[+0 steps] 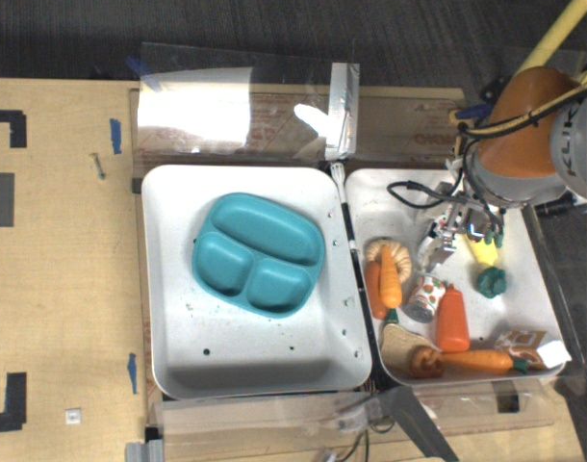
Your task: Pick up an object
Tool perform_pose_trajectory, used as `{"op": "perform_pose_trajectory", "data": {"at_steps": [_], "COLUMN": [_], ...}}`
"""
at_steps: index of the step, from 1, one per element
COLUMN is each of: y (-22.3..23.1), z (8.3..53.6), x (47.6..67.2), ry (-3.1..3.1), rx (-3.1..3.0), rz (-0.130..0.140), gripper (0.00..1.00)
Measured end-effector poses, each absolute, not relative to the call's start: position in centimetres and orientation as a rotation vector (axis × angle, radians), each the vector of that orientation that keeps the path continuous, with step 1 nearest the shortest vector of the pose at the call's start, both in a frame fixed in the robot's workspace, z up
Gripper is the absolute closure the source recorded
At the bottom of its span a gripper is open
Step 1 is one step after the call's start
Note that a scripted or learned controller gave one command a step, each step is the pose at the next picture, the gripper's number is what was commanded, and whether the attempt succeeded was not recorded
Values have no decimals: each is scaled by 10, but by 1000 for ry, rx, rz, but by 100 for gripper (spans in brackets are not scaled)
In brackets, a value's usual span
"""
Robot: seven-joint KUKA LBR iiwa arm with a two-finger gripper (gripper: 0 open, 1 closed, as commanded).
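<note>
Over the right bin (553, 301): the gripper (446, 237) is seen low, among the items; whether it is wide or narrow cannot be told.
Right bin contents: orange carrot (383, 282), orange bottle (452, 320), small can (426, 298), yellow piece (484, 248), green piece (492, 281).
Left bin (178, 345): a teal divided plate (258, 253) is held.

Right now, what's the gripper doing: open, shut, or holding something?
Two-finger gripper: cannot be told. It hangs over the right shallow white bin, with a yellow toy close beside it; nothing visibly sits in its grasp.
</note>
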State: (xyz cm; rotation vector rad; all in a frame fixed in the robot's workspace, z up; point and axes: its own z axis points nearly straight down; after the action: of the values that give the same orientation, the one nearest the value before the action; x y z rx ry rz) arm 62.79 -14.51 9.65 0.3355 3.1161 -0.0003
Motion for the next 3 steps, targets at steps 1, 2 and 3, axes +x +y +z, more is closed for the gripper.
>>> {"op": "perform_pose_trajectory", "data": {"at_steps": [1,2,3], "y": [-164,-109,-107], "z": [88,89,90], "x": [580,512,485], "ry": [3123,3107,3105], "rx": [244,396,334], "rz": [0,2,-6], "gripper": [0,0,0]}}
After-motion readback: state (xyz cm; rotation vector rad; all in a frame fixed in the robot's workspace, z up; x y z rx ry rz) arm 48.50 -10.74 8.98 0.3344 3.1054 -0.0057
